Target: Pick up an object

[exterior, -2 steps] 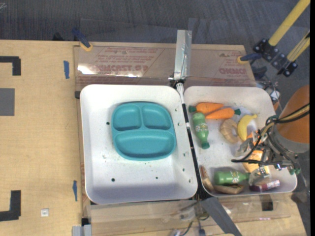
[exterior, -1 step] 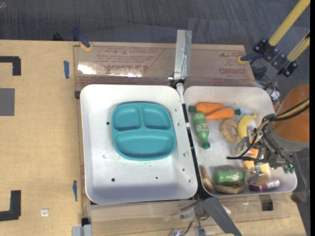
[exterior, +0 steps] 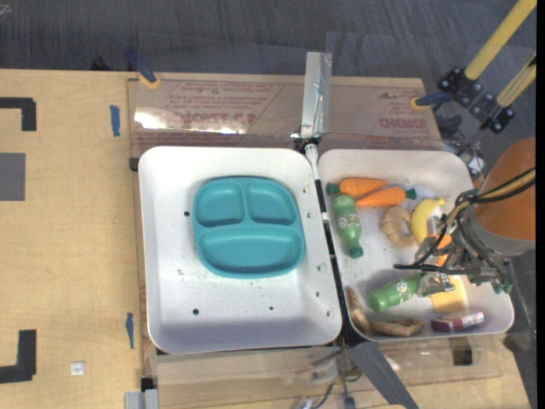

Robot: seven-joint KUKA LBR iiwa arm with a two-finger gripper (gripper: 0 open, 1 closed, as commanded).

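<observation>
The right bin [exterior: 375,167] holds several toy foods. Two orange carrots [exterior: 371,192] lie at its back, with a green bottle [exterior: 347,225] standing just left of them. A yellow banana [exterior: 424,217] and a beige piece [exterior: 396,226] sit in the middle. Toward the front lie a second green bottle [exterior: 393,294], a yellow block [exterior: 451,297], a brown piece [exterior: 385,323] and a small purple item [exterior: 458,320]. My gripper [exterior: 440,260] hangs low over the bin's right side, between the banana and the yellow block, amid cables. I see nothing held in it.
The left bin [exterior: 166,228] bears a teal divided plate [exterior: 248,227]. A thin wall divides the two bins at the middle. The arm's orange band [exterior: 511,190] rises over the right bin's right rim. Yellow and black stands [exterior: 485,66] are at the back right.
</observation>
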